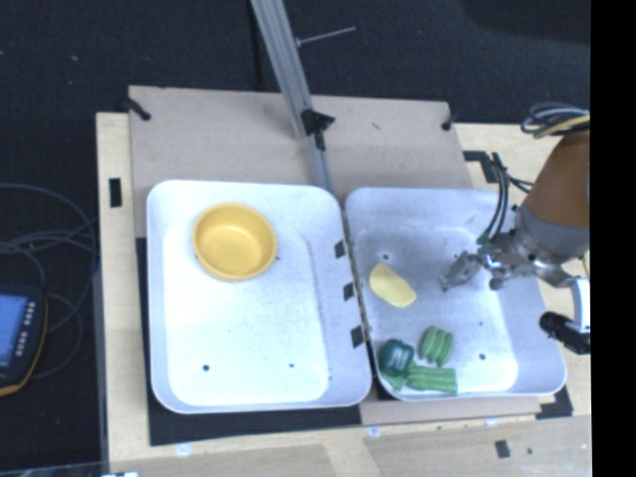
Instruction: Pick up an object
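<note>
On the bench (417, 445) sit two shallow white bins side by side. The left bin (179, 296) holds a yellow bowl (235, 241) near its far left corner, standing upright with its opening facing up. The right bin (397, 212) carries the rest of the things. A pale yellow lump (393, 287) lies close to the bin's left wall, about midway along it. Down near the bin's near edge is a small cluster: a dark green round piece (395, 356) towards the near left corner, a light green ridged piece (434, 345) just beside it to the right, and another light green piece (432, 380) lying flat along the near edge, touching or almost touching the other two.

The arm (558, 192) comes in from the right edge of the bench, its orange band sitting above the grey wrist. The gripper (467, 271) hangs over the middle of the right bin, to the right of the yellow lump and apart from it, and above the green cluster without reaching it. I see nothing between its fingers, and from here I cannot tell how wide they stand.

A slanted metal pole (283, 53) rises from the far edge, between the two bins.
</note>
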Robot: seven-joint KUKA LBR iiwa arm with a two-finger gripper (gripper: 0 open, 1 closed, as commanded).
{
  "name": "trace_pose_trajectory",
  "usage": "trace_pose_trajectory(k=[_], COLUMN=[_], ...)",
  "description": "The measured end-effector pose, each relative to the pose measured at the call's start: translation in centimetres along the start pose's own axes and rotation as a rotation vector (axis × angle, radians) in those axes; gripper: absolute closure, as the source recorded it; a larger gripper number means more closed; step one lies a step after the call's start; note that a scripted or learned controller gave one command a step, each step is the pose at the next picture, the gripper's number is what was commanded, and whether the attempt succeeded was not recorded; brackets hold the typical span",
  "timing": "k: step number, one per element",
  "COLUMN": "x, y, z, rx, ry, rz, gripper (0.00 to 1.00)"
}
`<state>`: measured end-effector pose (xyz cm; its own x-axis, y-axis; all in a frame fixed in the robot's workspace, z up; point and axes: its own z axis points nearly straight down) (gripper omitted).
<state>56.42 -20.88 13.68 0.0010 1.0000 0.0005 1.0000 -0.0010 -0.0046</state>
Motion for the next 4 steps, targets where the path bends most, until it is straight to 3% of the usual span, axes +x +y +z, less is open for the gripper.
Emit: trace_pose_trajectory(k=[1,2,4], x=[0.0,-0.1,-1.2], y=[0.0,0.1,0.6], z=[3.7,2.5,-8.7], rx=[-0.003,-0.008,-0.010], ry=[-0.001,-0.001,-0.002], rz=[0.000,0.000,-0.001], gripper=[0.00,1.00,1.00])
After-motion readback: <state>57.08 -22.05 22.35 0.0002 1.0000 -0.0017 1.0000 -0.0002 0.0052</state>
